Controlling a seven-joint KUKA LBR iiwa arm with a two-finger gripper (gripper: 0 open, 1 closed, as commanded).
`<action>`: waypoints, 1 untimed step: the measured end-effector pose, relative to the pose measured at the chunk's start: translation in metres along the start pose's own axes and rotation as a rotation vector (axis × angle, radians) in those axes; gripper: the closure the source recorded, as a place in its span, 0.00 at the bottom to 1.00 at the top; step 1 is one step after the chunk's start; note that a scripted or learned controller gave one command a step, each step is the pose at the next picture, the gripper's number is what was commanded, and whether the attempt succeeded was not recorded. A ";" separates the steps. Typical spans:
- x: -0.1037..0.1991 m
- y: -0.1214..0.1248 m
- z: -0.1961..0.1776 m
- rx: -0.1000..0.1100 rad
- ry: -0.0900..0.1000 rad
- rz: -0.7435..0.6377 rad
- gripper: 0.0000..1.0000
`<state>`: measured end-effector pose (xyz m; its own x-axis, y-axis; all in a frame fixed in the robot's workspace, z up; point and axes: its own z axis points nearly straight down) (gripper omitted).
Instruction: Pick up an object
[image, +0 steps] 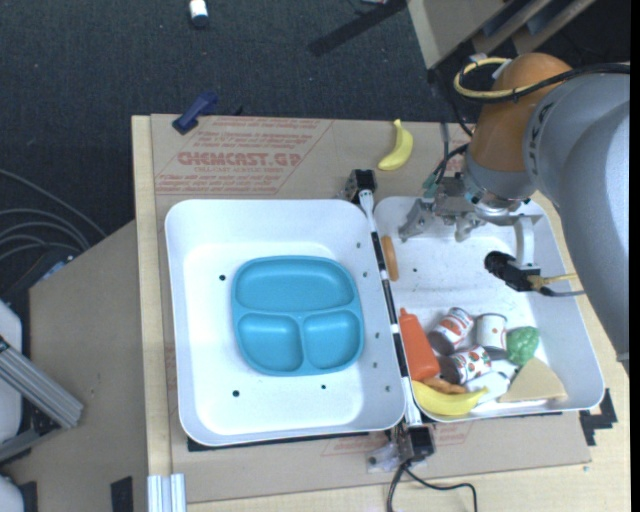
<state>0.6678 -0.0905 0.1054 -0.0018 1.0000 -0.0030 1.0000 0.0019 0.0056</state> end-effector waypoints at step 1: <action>0.000 0.001 -0.010 -0.003 -0.001 0.000 1.00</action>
